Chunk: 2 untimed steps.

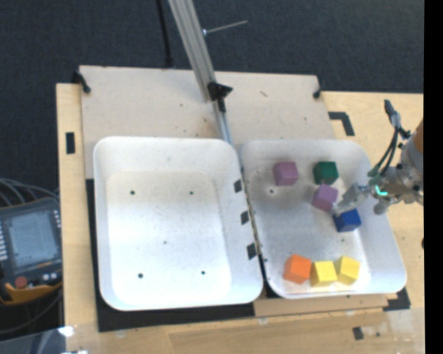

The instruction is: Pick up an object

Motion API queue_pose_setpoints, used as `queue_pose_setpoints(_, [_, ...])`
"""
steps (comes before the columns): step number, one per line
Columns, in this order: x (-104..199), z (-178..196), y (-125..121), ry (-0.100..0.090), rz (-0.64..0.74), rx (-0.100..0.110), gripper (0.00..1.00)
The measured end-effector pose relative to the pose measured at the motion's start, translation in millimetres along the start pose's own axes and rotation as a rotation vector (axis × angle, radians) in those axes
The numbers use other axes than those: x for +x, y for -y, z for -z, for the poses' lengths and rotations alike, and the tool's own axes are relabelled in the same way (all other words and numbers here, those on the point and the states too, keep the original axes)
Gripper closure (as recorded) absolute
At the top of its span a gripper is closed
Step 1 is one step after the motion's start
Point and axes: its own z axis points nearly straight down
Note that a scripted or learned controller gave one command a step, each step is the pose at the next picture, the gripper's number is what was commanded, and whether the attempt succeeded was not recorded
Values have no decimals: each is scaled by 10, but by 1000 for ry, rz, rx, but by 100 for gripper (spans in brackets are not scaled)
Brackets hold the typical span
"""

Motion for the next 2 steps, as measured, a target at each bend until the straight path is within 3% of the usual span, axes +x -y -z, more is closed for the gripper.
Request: queue_pose_setpoints(2, [33,-1046,12,-1,-2,7,0])
